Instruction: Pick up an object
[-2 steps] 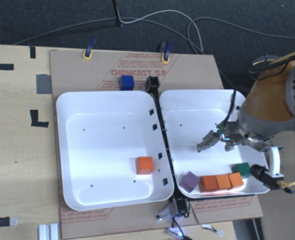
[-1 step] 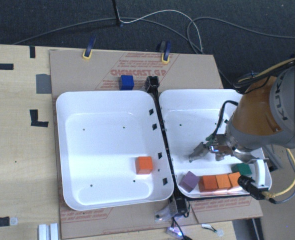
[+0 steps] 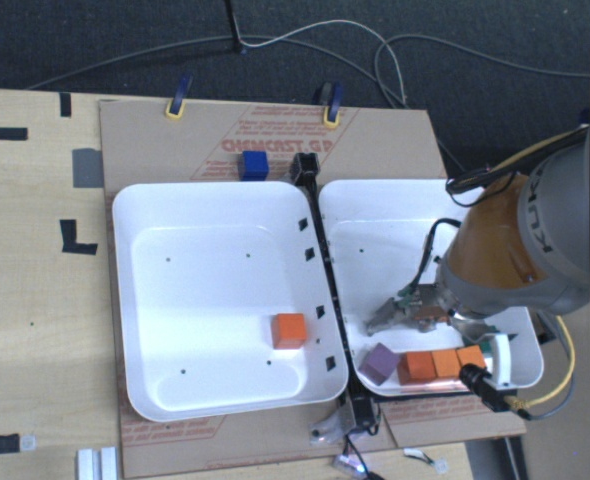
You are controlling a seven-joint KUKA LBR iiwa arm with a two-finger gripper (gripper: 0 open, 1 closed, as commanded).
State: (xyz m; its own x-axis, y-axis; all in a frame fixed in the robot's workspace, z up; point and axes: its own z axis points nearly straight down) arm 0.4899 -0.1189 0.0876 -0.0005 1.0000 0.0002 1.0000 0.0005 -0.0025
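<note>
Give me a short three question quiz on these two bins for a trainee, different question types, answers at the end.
1. True or false: the orange cube lies in the left bin.
2. Which block lies nearest the tool in the right bin? A) purple B) blue C) green
3. Fill in: the blue block sits on the ____ behind the bins.

Key:
1. True.
2. A, the purple block.
3. Cardboard.

Dark, seemingly carpeted floor (image 3: 95,18); wooden bench (image 3: 25,288)
</note>
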